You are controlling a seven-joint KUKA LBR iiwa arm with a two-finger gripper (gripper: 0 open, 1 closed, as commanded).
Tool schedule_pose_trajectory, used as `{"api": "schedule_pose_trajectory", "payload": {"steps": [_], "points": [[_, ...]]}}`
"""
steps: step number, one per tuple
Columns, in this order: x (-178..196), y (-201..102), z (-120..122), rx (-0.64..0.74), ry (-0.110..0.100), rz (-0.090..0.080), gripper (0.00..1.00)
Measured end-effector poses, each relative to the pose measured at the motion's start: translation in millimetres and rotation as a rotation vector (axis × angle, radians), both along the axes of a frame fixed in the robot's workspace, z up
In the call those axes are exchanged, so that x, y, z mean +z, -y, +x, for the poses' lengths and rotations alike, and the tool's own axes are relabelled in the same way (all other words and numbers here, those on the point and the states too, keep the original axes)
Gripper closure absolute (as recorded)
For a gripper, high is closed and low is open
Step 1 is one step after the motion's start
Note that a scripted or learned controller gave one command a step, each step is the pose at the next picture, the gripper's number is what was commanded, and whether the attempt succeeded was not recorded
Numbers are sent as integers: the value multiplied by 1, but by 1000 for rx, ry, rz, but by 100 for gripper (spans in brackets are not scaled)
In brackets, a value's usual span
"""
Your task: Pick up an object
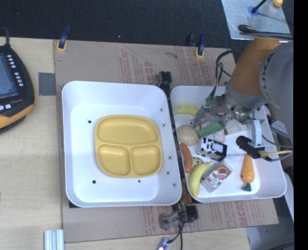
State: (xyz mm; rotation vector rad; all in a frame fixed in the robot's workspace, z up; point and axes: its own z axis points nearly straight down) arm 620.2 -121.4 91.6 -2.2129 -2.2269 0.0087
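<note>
My gripper hangs low over the back of the right bin, below the grey arm with its orange band. Just under it lies a green object. A yellow piece sits to its left, and a beige ball lies in front of that. A black-and-white patterned item lies mid-bin. Towards the front are a banana, a reddish sausage, a small printed packet and an orange carrot. Nothing shows between the gripper's tips.
The left bin holds a yellow divided plate. An orange-edged handheld pendant rests on the bench at far left. Clamps pin the cardboard under the bins at the back edge.
</note>
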Motion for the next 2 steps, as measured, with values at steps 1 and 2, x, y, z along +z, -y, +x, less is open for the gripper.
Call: {"api": "schedule_pose_trajectory", "payload": {"steps": [1, 2], "points": [[0, -21, -17, 0, 0, 1, 0], [0, -6, -60, 0, 1, 1, 0]]}}
